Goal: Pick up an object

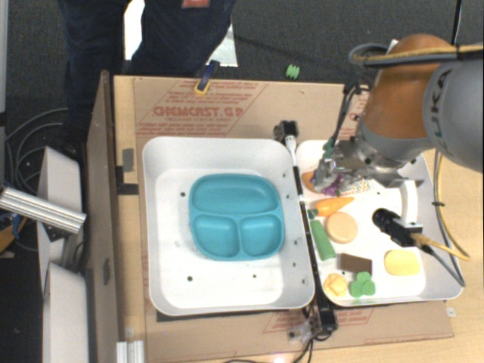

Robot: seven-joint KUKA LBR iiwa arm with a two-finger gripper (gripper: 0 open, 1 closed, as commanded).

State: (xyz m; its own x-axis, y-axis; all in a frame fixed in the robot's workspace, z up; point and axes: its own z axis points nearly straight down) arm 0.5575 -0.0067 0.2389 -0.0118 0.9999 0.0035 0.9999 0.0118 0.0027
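Orange and grey, the arm (pixel 412 89) leans over the right bin (pixel 439 278), and its gripper (pixel 327 174) hangs low at the far left corner, just above the toy carrot (pixel 333 205). I cannot tell its state. To my judgement this is the descent for a grasp; next it must close on one toy and lift. The left bin (pixel 162 225) holds a blue divided tray (pixel 236 214).

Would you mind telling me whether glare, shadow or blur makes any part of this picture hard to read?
In the camera view, the lighting is even and soft, the blue tray reads clearly; the white right bin is bright, nearly washed out; the arm looks slightly soft and hides the tool enough that its state is unclear; the floor behind is dark.
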